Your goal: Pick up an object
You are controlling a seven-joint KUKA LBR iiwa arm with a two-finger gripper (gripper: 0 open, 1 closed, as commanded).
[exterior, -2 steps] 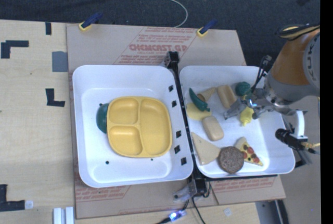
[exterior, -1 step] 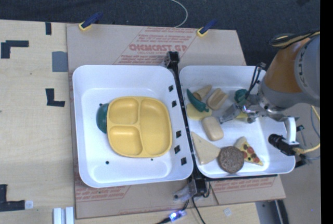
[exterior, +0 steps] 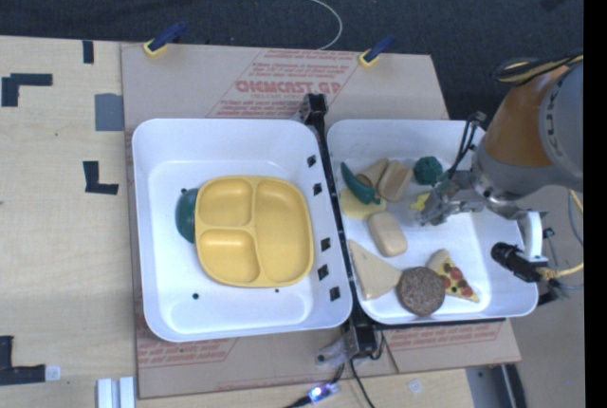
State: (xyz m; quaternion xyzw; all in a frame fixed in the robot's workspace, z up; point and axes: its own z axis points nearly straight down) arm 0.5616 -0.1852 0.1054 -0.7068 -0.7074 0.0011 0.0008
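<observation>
The right bin (exterior: 493, 302) holds several toy foods: a green pepper (exterior: 358, 184), two beige bread pieces (exterior: 387, 176), a teal lump (exterior: 428, 169), a beige oval (exterior: 387, 232), a pale wedge (exterior: 372, 269), a brown patty (exterior: 420, 290) and a pizza slice (exterior: 453, 277). My gripper (exterior: 438, 205) hangs low in this bin, just below the teal lump and right beside a small yellow piece (exterior: 420, 201). Nothing can be made out between its tips from this angle.
The left bin (exterior: 161, 207) carries a yellow divided plate (exterior: 254, 231) with a dark teal object (exterior: 185, 214) poking out at its left edge. A black divider (exterior: 327, 207) runs between the bins. The arm's grey and orange wrist (exterior: 526, 136) overhangs the right bin's right side.
</observation>
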